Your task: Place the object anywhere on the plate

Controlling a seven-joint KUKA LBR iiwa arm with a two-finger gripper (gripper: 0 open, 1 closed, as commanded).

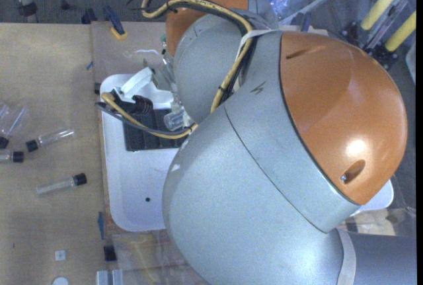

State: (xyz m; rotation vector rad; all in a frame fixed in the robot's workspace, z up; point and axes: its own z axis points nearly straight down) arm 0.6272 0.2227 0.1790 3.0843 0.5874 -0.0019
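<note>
- While the grey arm [264, 164] is leaning far over the left bin [122, 204], its bulk is covering most of both bins, so I cannot tell where the object or the plate is lying.
- The gripper [162, 105] is sitting low over that bin's far end among yellow-and-black cables [132, 115]; whether the jaws are open, closed or gripping anything cannot be told.
- Judging by that pose, the arm is working at a pick or a set-down; the next move is calling for a straight lift clear of the bin wall.
- The arm's shell is showing as matte speckled grey, its domed orange band [337, 112] glossy, the bin smooth white plastic with rounded corners, the worktop [39, 79] pale wood.
</note>
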